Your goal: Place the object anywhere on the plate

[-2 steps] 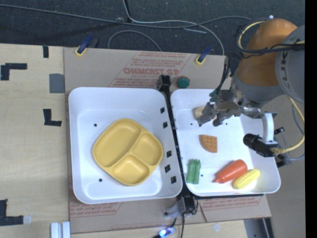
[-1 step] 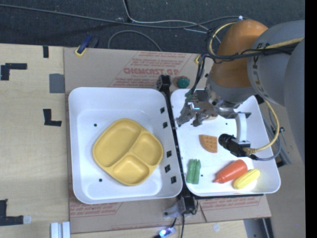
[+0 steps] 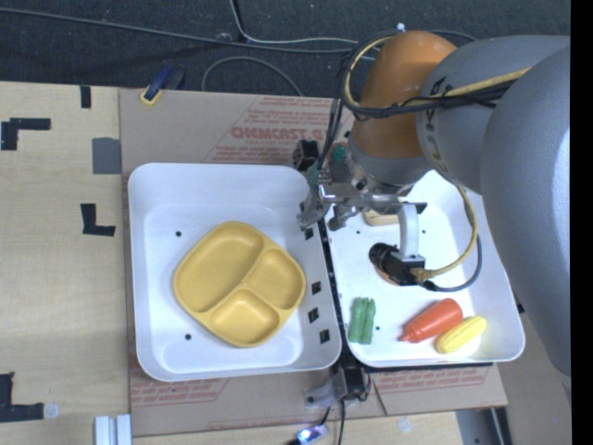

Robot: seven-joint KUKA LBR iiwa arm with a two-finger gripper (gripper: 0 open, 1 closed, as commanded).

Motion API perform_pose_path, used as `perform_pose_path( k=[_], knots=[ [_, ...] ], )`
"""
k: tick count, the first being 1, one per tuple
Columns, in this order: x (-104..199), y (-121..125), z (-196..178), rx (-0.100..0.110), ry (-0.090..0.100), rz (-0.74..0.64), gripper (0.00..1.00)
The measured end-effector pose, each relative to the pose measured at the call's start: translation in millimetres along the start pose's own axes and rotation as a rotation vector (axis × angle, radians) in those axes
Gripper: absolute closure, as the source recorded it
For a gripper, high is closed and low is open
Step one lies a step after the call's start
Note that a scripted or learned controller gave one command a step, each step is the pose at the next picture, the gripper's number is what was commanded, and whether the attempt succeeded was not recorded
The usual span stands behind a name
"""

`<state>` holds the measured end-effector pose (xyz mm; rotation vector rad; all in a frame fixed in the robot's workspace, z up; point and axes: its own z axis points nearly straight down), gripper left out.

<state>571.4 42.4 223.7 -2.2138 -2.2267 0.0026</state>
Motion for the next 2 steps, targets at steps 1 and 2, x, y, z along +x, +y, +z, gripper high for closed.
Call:
perform_pose_path(
  k=[1,2],
  knots=[
    [42.5,13.5,3.9,0.000,0.001,0.000,1.00],
    [39.8,13.2,3.6,0.000,-0.001,0.004,0.00]
  ],
)
